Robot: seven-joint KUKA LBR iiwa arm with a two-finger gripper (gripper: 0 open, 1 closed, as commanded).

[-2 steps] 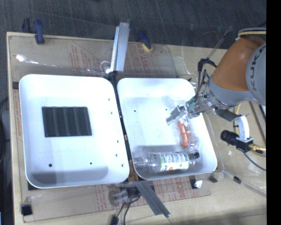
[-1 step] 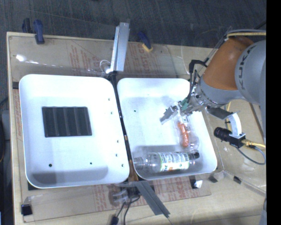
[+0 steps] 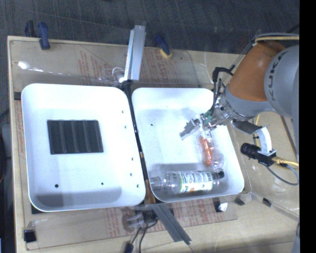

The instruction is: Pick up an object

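My gripper hangs over the middle of the right bin, reaching in from the right. Just below it in the view lies a slim orange object in clear wrapping, close to the bin's right wall. It looks apart from the gripper. A clear plastic bottle with a pale label and a dark cap lies on its side along the bin's front wall. In the left bin a dark grey ribbed rectangular block lies flat, left of centre.
A dark divider separates the two bins. A metal post stands behind them at the middle. Blue clamps hold the bench's back edge. The arm's orange band is over the bench to the right.
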